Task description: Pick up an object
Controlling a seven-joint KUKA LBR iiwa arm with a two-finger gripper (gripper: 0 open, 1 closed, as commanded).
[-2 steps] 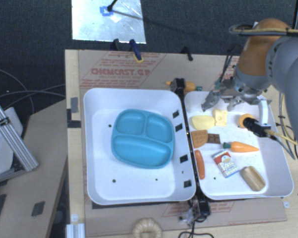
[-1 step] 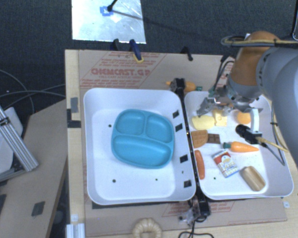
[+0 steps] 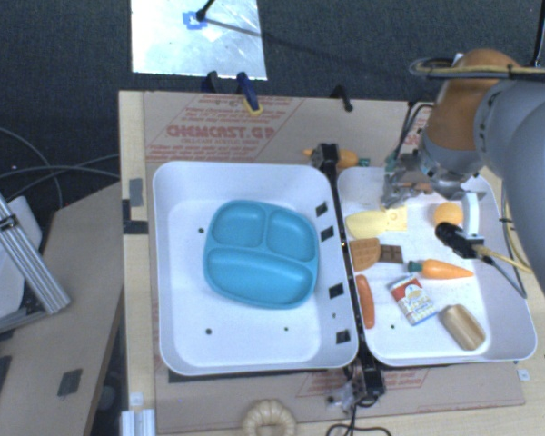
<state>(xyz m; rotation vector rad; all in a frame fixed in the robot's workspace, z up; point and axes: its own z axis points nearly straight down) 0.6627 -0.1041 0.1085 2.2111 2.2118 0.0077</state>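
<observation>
The gripper (image 3: 395,198) is seen low over the far part of the right bin (image 3: 501,291), its tips just above, perhaps touching, a pale yellow piece (image 3: 372,222). How wide it is parted cannot be told, and nothing can be seen held in it. Just beside that piece, nearer the camera, a brown wedge (image 3: 364,253) is found. Farther out, a carrot (image 3: 445,269), a red sausage (image 3: 365,301), a red-and-white packet (image 3: 411,299) and a tan roll (image 3: 461,326) are spread over the bin floor. An orange ball (image 3: 448,213) is set near the gripper, toward the view's right. In the left bin (image 3: 182,209) a blue divided plate (image 3: 262,252) is laid. The task is judged to be at the reach. The approach appears made and the pale yellow piece is taken as the likely target, while the closing and the lift are not yet done.
</observation>
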